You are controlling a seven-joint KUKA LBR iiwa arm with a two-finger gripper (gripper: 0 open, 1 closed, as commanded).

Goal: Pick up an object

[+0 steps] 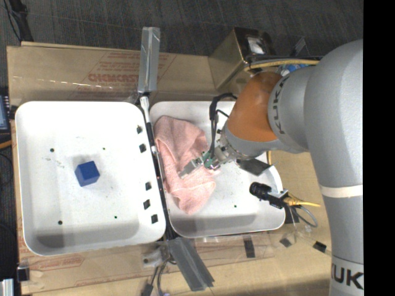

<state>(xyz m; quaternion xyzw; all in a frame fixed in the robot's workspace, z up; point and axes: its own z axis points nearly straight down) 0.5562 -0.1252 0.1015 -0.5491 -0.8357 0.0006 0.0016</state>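
**Mia:** Where is the thing to pick up?

**Dad:** A pink cloth [182,165] lies crumpled along the left wall of the right bin [247,221]. A blue cube [87,172] sits alone in the left bin [37,165], near the middle.

**Mia:** What is the gripper [200,163] doing?

**Dad:** It is low over the cloth, at its right side, and seems to touch the folds.

**Mia:** Is it holding the cloth?

**Dad:** I cannot tell. The grey arm [296,116] covers much of it, and the tip is small.

**Mia:** How should it grab well?

**Dad:** I think it should pinch a thick fold, squeeze tight, then lift straight up so the cloth does not slip.
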